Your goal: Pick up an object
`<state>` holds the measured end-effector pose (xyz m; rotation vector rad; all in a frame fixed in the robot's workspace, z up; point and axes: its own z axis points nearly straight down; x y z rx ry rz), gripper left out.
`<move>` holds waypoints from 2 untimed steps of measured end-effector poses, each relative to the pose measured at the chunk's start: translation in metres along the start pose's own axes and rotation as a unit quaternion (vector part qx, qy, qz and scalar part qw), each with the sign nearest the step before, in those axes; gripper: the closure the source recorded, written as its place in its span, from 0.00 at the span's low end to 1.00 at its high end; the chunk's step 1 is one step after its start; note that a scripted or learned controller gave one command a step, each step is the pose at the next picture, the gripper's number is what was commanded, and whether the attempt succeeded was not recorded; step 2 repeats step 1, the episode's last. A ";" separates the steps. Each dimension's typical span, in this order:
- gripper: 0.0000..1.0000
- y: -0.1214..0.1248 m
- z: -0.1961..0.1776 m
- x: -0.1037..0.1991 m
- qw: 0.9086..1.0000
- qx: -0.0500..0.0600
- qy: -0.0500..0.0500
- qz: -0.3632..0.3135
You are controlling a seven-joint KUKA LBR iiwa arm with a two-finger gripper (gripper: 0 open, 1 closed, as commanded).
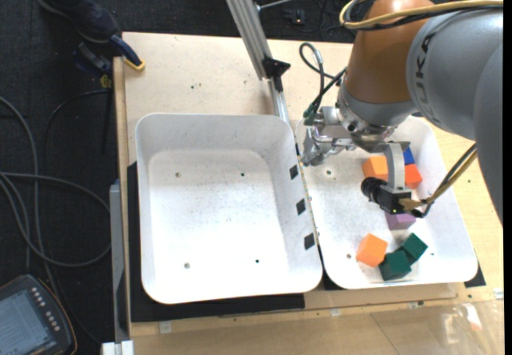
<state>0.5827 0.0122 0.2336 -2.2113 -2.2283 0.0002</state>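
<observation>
My gripper (314, 150) hangs low over the far left corner of the right bin (339, 216), close to the wall shared with the left bin (210, 203). Nothing shows between its tips. Blocks lie to its right: an orange block (375, 165), a blue block (409, 156) and a red-orange block (413, 176), partly hidden by the wrist. A purple block (400, 221) sits nearer the front. Near the front edge lie an orange cube (371, 250) and two dark green blocks (414, 246) (395, 266).
A slanted metal rail (246, 21) runs down to the far end of the wall between the bins. A blue and yellow clamp (120, 51) sits at the bench's far left corner. Cables lie on the floor to the left.
</observation>
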 end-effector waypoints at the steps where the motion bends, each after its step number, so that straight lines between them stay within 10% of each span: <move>1: 1.00 -0.030 0.003 0.054 1.000 0.001 0.000 0.000; 2: 1.00 -0.030 0.003 0.054 1.000 0.001 0.000 0.000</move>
